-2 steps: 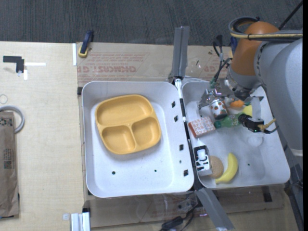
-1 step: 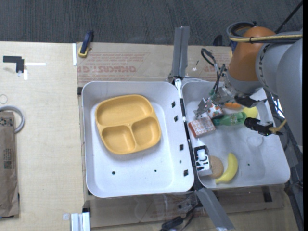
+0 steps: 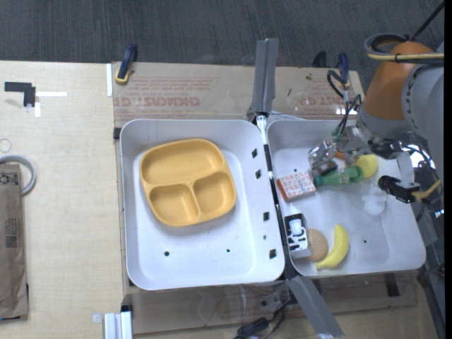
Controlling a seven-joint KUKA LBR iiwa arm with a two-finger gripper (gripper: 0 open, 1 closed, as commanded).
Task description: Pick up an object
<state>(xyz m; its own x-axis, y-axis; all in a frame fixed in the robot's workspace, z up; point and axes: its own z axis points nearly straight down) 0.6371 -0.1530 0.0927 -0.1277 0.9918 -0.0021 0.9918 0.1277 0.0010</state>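
Note:
In the right bin (image 3: 395, 249) my gripper (image 3: 324, 158) hangs low near the back, its metal fingers right over the near end of a green bottle (image 3: 342, 177) that lies on its side. A yellow-green fruit (image 3: 367, 165) sits just right of the bottle. A small red-and-white box (image 3: 295, 186) lies left of the bottle. At the bin's front are a banana (image 3: 335, 248), a round tan cookie (image 3: 317, 244) and a black-and-white card (image 3: 296, 234). The grey arm with its orange band (image 3: 387, 90) comes in from the upper right.
The left bin (image 3: 141, 260) holds a yellow divided plate (image 3: 188, 181). A grey divider bar (image 3: 265, 83) runs between the bins. Blue clamps (image 3: 127, 62) grip the cardboard sheet behind them. A brown paper bag (image 3: 10, 239) lies at the far left on the wooden bench.

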